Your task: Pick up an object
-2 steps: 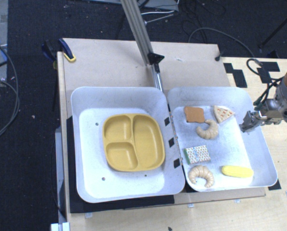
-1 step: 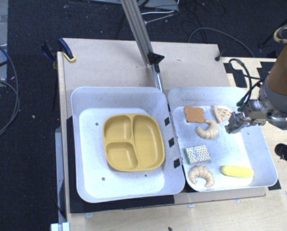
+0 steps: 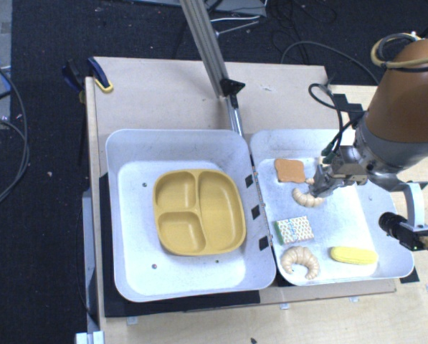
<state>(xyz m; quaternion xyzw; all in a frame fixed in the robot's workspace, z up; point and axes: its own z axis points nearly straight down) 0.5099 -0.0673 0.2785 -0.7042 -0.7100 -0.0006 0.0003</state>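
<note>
Arm (image 3: 403, 113) cut off by the right and top edges; only its wrist end is in frame. Gripper (image 3: 321, 185) fingertips too small and dark to tell whether apart or closed, and they cover the right end of the pale croissant (image 3: 307, 196) in the right bin (image 3: 386, 221). Patterned block (image 3: 295, 228) below the croissant: print too fine to read. Grey pole (image 3: 206, 38) above the right bin cut off at the top edge.
</note>
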